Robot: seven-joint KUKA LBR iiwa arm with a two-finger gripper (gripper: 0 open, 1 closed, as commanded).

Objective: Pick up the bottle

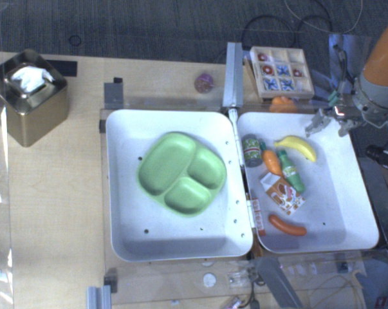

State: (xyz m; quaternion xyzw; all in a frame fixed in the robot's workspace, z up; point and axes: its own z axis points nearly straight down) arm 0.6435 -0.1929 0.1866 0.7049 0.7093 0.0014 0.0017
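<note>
Dark grey carpet runs across the top of the frame, and below it a pale wooden surface [52, 192] carries two shallow white bins side by side. At the upper left sits a brass-coloured box [29, 105] with something white crumpled inside. Filling the middle of the picture, the left bin [126, 237] holds a green divided plate [182, 172] with three compartments.

In the right bin [348, 217], toward its left half, lies a cluster of small things. The bottle [290, 171], green with a red label band, lies on its side near the bin's centre, running from upper left to lower right. Touching its left side is an orange carrot [271, 161]; just above it is a yellow banana [296, 147]. A small green can [251, 149] stands near the bin's left wall. Just below the bottle is a flat snack packet [284, 195], and lower still a red sausage [287, 224] lies apart from the rest.

Behind the right bin, a game board with red and blue pieces [278, 71] rests on the surface.

The arm enters at the upper right, its orange band at the frame's edge. The claw [329, 122] hangs over the bin's upper right corner, fingers spread apart with nothing between them, well to the right of the bottle.
</note>
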